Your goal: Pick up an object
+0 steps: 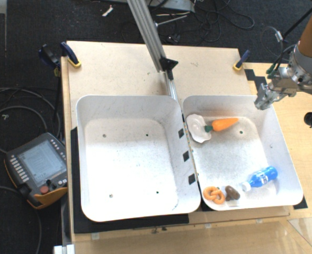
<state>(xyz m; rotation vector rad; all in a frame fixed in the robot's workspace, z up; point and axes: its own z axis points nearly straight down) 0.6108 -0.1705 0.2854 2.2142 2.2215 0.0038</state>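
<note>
No readable labels. You're seeing the gripper [263, 102] hovering over the right bin [283, 152] rim at 2 o'clock, jaw state indiscernible; carrot [224, 124] lying beside white piece [197, 128], bottle [260, 178] at 5.

My arm [310, 41] wears an orange band above a grey, metallic wrist. Thin cables, one green, loop beside the wrist. My end effector [263, 100] is a small grey metal piece at the tip.

No readable text or no. anywhere; bottle [261, 178] label and pendant [38, 165] screen are too blurred.
</note>
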